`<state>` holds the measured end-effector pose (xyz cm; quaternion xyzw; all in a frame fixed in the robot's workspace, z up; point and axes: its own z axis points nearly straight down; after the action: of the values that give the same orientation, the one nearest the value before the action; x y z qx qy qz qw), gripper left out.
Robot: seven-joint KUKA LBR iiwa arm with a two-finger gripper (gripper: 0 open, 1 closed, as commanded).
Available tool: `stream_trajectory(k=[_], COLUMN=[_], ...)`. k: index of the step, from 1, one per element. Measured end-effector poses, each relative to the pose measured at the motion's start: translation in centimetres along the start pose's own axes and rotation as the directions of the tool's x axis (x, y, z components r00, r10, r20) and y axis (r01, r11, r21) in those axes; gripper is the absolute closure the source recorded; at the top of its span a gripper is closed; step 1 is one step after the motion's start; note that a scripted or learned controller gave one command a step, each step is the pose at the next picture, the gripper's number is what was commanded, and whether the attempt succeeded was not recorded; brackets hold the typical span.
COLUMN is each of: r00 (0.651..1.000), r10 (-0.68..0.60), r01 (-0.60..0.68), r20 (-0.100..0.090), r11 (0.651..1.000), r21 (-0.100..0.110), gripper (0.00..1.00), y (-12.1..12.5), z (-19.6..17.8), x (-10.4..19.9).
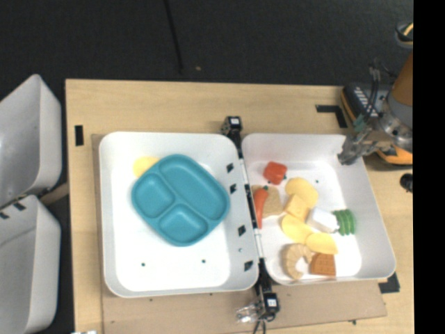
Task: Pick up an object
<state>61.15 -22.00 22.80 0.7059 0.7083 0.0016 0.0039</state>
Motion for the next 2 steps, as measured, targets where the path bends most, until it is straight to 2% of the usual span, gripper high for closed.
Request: stream_trajectory(k=[1, 2], r00=[1.0, 1.0], r10=[-0.001, -0.003], r01=[0.001, 0.003], r20=[-0.002, -0.004], r11=[1.0, 1.0], r21=[0.004, 0.007], gripper=[1.0, 1.0], y=[0.1, 0.5], z=[-1.4, -0.8], x=[-0.1, 5.1])
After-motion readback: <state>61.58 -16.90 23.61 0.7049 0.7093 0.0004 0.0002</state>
